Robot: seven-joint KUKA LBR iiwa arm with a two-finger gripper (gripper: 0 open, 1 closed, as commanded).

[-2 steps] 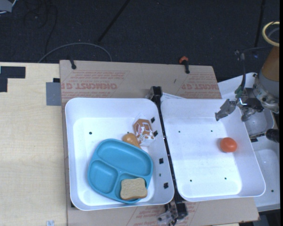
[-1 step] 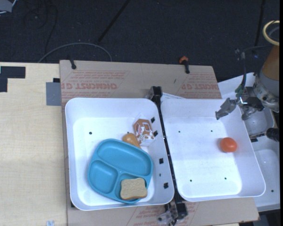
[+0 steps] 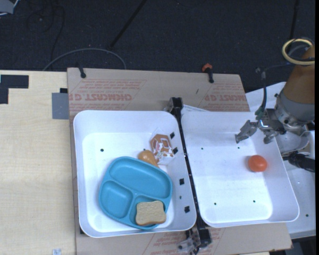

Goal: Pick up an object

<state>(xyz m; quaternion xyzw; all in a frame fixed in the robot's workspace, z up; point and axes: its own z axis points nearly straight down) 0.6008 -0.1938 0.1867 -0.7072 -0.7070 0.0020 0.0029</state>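
Note:
An orange-red ball (image 3: 258, 163) lies in the right bin (image 3: 223, 217), near its right wall. My gripper (image 3: 255, 133) hangs above the upper right part of that bin, up and slightly left of the ball, and its two fingers are spread apart with nothing between them. In the left bin (image 3: 90, 142) a blue divided plate (image 3: 133, 187) carries a tan slice of bread (image 3: 150, 213) in its lower right section. A small orange object (image 3: 147, 157) and a brown and white wrapped item (image 3: 162, 145) rest just above the plate.
A black divider (image 3: 183, 169) runs between the two bins. Cardboard (image 3: 149, 92) lies under them, on a pale wooden bench (image 3: 26, 169). Cables trail over the dark floor at the top.

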